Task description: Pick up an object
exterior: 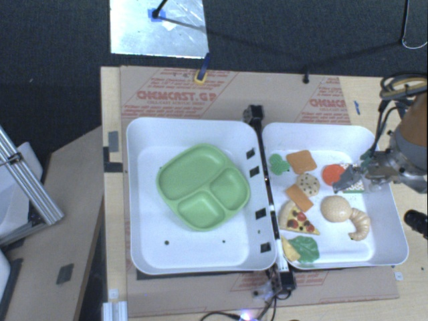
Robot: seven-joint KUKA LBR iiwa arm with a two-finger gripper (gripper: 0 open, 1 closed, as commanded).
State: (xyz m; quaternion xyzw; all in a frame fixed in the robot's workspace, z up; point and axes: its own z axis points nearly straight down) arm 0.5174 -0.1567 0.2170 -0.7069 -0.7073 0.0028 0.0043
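Arm: reaches in from the right, gripper (348, 178) low over the right bin (384, 246), beside the red piece (332, 173).
Grip: cannot tell.
Room: left bin (144, 246) holds the green tray (202, 186).

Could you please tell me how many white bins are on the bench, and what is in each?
2. The left bin holds a green divided plate. The right bin holds toy food, where the gripper reaches; some pieces may be hidden beneath it.

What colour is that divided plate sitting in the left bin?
Pale green. The three-compartment plastic plate shows best in the camera view from above.
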